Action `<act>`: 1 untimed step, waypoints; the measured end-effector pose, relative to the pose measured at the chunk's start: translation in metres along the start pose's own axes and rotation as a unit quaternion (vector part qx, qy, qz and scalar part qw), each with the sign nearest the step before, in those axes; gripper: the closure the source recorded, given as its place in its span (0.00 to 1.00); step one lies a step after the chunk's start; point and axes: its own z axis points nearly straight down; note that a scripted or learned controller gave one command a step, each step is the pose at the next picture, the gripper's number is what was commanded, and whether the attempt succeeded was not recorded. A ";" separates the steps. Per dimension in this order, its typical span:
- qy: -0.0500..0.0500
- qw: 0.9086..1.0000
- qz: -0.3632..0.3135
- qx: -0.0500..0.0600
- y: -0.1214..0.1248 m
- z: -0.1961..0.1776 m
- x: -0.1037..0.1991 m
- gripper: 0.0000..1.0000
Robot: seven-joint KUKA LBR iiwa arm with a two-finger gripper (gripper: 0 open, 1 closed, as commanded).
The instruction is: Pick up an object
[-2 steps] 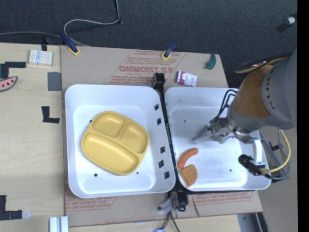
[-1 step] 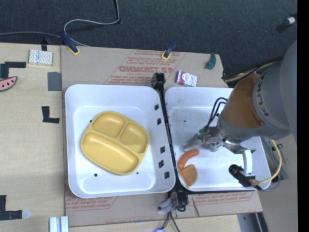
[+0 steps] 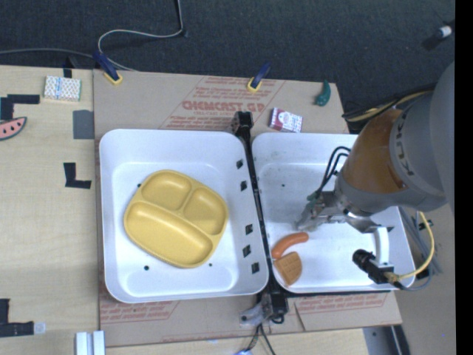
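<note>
An orange sausage point(image 3: 290, 242) lies near the front left of the right bin point(image 3: 284, 161). A tan bread-like piece point(image 3: 289, 268) rests just in front of it, by the bin's front wall. A yellow divided plate point(image 3: 176, 217) sits in the left bin point(image 3: 118, 154). My gripper point(image 3: 313, 214) is low in the right bin, just right of and behind the sausage, with its fingertips close to the sausage's right end. Nothing shows between its fingers. The arm's grey body and orange band cover the bin's right part.
A divider with black clips point(image 3: 248, 198) runs between the bins. A small red-and-white packet point(image 3: 284, 120) lies on the cardboard behind the right bin. A black cable point(image 3: 334, 165) loops off the wrist.
</note>
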 end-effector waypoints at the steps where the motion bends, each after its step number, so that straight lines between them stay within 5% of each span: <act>1: 0.000 1.000 0.000 0.000 0.000 0.000 0.000 0.00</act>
